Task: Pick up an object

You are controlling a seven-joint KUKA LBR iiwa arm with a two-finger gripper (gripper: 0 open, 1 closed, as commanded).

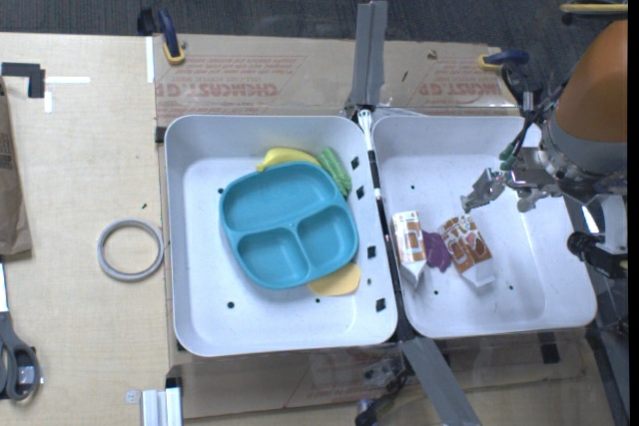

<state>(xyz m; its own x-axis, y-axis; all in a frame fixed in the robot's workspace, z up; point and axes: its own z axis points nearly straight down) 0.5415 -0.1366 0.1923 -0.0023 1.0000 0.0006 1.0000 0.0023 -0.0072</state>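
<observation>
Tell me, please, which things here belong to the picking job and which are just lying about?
Job: gripper; two small cartons and a purple scrap in the right bin.
Lying about: blue tray, tape ring, scissors.

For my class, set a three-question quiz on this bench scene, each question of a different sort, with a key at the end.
1. True or false: the blue divided plate lies in the right bin.
2. Multiple choice: what lies on the bench left of the left bin? A) a grey ring B) a red cup C) a sponge
3. Fill in: between the two small cartons, carton one and carton two, lies a ____ item (colour).

Key: 1. False; the plate lies in the left bin, over yellow pieces and a green one. 2. A. 3. Purple. The gripper hangs above the right bin.
</observation>
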